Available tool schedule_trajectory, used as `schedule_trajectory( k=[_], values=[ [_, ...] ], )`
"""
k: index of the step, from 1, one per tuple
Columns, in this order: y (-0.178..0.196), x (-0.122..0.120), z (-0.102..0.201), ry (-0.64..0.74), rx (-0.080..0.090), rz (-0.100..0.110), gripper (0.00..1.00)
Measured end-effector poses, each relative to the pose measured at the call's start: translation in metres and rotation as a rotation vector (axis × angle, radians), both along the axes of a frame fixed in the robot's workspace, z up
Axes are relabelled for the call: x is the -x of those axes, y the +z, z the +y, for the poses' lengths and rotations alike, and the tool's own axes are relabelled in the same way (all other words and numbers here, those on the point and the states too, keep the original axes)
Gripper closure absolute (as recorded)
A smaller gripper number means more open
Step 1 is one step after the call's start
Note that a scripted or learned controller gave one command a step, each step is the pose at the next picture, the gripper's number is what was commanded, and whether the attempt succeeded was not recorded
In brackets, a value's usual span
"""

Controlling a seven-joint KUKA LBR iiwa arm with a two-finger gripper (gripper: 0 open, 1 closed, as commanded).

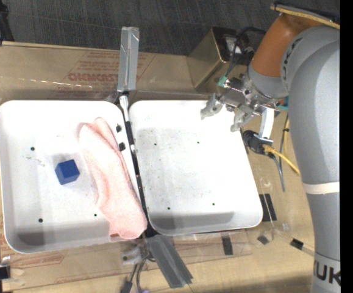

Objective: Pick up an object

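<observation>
A small blue cube [67, 171] lies in the left bin [17, 224], left of a pink cloth [112, 179] that drapes along that bin's right side and over the divider. My gripper [224, 116] hangs over the far right corner of the right bin [194, 163], well away from both objects. Its two fingers [211, 108] are spread apart with nothing between them.
A grey metal bar [127, 60] stands upright behind the seam between the bins. A tan box [210, 54] sits behind the right bin. Yellow and black cables [277, 154] trail by the right bin's right edge. Cardboard [60, 69] underlies the bins.
</observation>
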State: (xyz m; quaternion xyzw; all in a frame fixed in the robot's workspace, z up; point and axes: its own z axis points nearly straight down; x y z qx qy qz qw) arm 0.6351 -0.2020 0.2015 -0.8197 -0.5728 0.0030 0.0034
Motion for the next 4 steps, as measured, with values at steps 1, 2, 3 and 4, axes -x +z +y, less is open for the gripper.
schedule_trajectory(
  k=[1,2,3,4],
  values=[
    [0.061,-0.013,0.003,-0.121,0.001,0.001,0.0],
    [0.022,0.025,0.001,-0.011,-0.001,0.004,0.0],
    [0.058,0.039,0.001,0.103,0.001,-0.001,0.0],
    [0.145,0.073,0.001,0.145,0.001,-0.002,0.0]
  ],
)
